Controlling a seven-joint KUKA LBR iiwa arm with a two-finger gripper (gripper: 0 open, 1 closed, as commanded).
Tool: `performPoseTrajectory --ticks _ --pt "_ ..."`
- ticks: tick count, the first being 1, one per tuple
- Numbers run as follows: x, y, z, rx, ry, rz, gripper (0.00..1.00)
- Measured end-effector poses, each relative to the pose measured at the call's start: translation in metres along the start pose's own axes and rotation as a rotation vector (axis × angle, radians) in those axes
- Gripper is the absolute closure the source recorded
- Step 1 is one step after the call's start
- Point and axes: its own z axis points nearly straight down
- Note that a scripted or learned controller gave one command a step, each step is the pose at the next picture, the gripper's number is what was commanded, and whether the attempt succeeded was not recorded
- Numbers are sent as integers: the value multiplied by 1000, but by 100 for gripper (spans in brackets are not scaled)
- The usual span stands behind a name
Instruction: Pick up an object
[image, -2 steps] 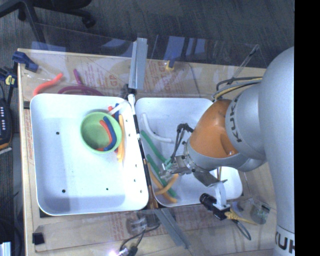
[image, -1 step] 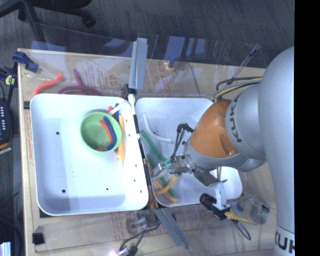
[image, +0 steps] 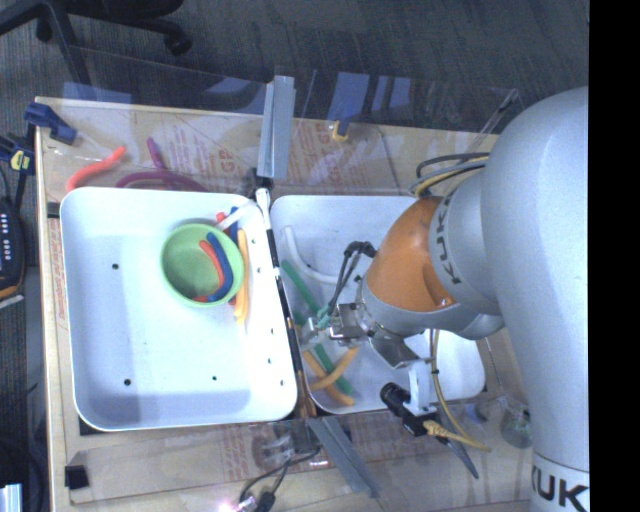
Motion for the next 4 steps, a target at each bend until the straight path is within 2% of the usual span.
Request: performPoseTrajectory --ticks 1,2,3,4 --pt "8 2 -11 4 17 -11 100" --pt "2 1 -11 2 8 -3 0" --pt "5 1 -20 7 15 -9 100" --pt "17 47 -80 13 18 158 100"
